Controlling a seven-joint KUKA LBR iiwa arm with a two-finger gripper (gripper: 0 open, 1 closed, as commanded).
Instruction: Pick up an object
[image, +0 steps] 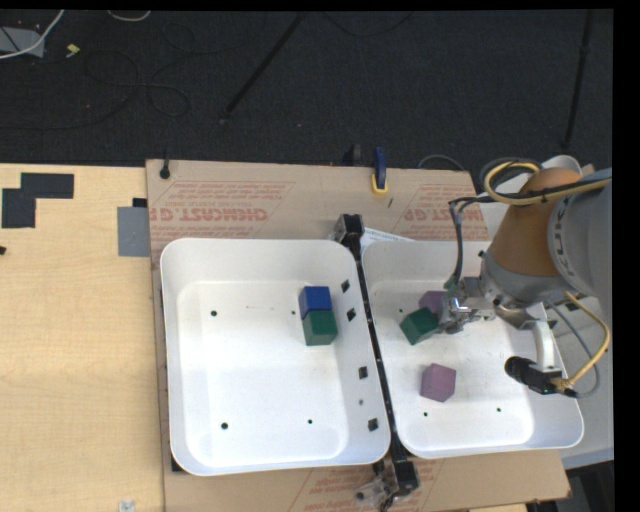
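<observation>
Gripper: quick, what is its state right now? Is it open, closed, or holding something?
Gripper: low in the right bin, beside the green block; open or closed cannot be told.

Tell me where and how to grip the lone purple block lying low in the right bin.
Take the purple block across two opposite flat side faces, coming straight down from above. It sits apart from the green block and the right bin's walls, so there looks to be room on each side.
</observation>
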